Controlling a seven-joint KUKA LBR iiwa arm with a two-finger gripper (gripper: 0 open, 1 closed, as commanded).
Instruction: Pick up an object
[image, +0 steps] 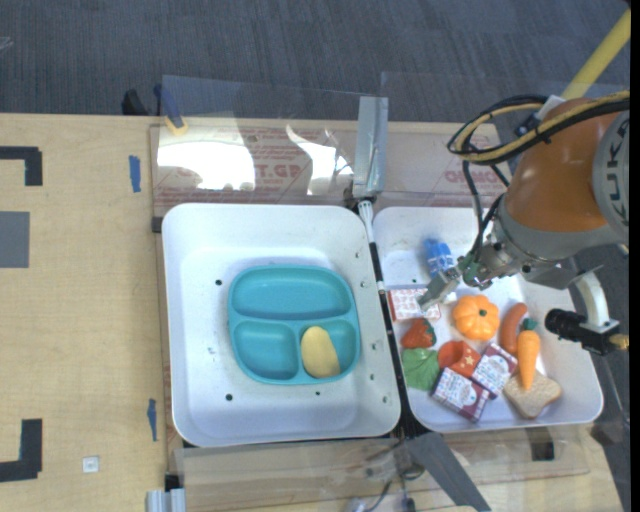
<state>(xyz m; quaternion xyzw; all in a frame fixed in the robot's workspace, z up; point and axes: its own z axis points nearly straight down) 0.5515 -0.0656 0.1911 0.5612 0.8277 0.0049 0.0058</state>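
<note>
On the desk (70, 330), the left bin (190, 330) holds a teal divided tray (270, 300) with a yellow potato-like piece (319, 352) in its near right compartment. The right bin (580, 400) carries the clutter: a small red-and-white carton (407, 302) by the dividing wall, a strawberry (419, 335) and something green (421, 368) nearer, a blue item (438, 254) toward the far side, an orange pumpkin (475, 318), two more cartons (473, 382), a carrot (527, 358) and a slice of bread (532, 395).

The tool (452, 280) hangs low between the blue item and the pumpkin, just right of the small carton; whether it is spread or pressed together I cannot tell, and nothing shows pinched in it.

To pick well, I judge it best to choose a piece with free space on both sides. The pumpkin looks the likeliest target, being close and rounded. Centre over it before descending, since an off-centre close would likely nudge it into its neighbours.
</note>
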